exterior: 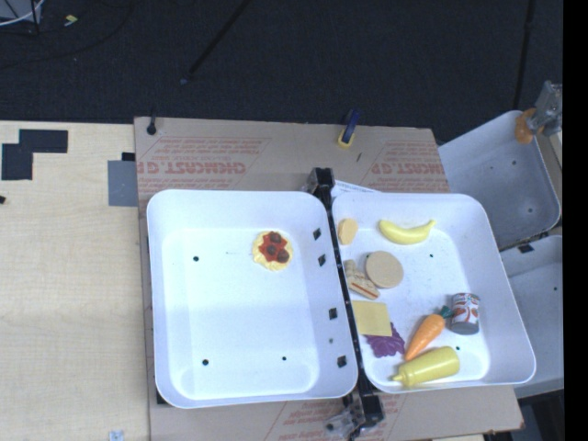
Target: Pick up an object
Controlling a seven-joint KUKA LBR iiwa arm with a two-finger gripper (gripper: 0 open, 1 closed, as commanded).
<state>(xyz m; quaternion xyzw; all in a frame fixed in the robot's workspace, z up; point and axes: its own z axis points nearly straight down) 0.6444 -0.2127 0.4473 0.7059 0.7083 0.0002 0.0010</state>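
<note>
White bins (pixel 175 246), yellow banana (pixel 405 231), orange carrot (pixel 424 334), yellow mustard bottle (pixel 428 366)

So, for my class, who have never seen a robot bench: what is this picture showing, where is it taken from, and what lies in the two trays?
One fixed camera looks down at a slant on a bench. Two shallow white bins sit side by side. The left bin holds a small toy pizza. The right bin holds toy food: a banana, a round cookie, a cheese slice, a carrot, a small can and a yellow mustard bottle. Everything lies loose; nothing is being held.
</note>
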